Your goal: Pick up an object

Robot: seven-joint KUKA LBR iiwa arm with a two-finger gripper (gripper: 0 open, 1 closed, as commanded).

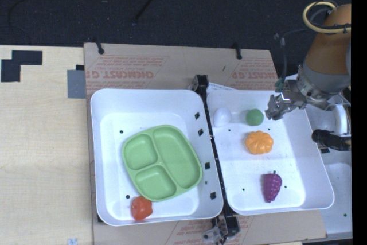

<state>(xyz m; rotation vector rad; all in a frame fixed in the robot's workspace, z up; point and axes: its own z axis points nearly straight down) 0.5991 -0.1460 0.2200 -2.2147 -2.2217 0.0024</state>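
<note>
A: Where does the pick stand?

B: At the approach, I'd judge. The gripper (274,107) hangs over the upper right part of the right bin (321,178), just beside a small green ball (254,117), with nothing between its fingers. Whether they are apart or together I cannot tell; they are small and dark against the wrist.

A: So the ball is the target?

B: It is the nearest thing. Below it lies an orange pumpkin-shaped toy (259,142), and lower still a purple bunch of grapes (272,186). A pale white lump (222,116) sits left of the ball, near the divider.

A: What does the next move ask for?

B: Shift slightly left to centre over the ball, then descend with the fingers straddling it. It is round, so it may roll if one finger touches first.

A: Any crowding?

B: The bin's upper wall is close behind the ball; the pumpkin is near but apart. Open floor lies to the right. The left bin (106,123) holds a green divided plate (161,162) and a red toy (141,207), well clear
</note>
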